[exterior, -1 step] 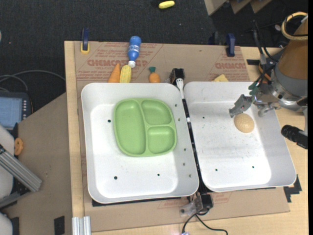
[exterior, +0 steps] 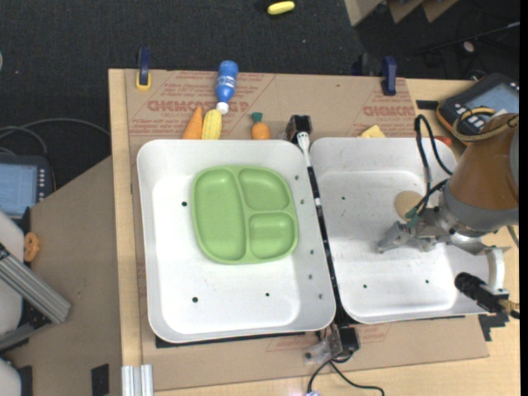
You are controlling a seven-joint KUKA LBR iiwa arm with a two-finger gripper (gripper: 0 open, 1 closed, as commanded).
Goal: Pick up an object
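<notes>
My gripper (exterior: 394, 239) hangs low over the floor of the right bin (exterior: 363, 287), near its middle right, on the grey arm with the orange band (exterior: 487, 180). A small round tan object (exterior: 406, 203) lies in that bin just above and to the right of the gripper, partly covered by the wrist and cables. I see nothing held in the gripper. In the left bin (exterior: 177, 304) lies a green divided plate (exterior: 244, 213), flat and centred.
Behind the bins on the cardboard lie a blue-capped bottle (exterior: 226, 82), a corn cob (exterior: 212, 124), a carrot (exterior: 193, 125), a small orange toy (exterior: 260, 128), a black clip (exterior: 298, 126) and a yellow piece (exterior: 373, 132). A yellow object (exterior: 281, 7) lies on the dark floor.
</notes>
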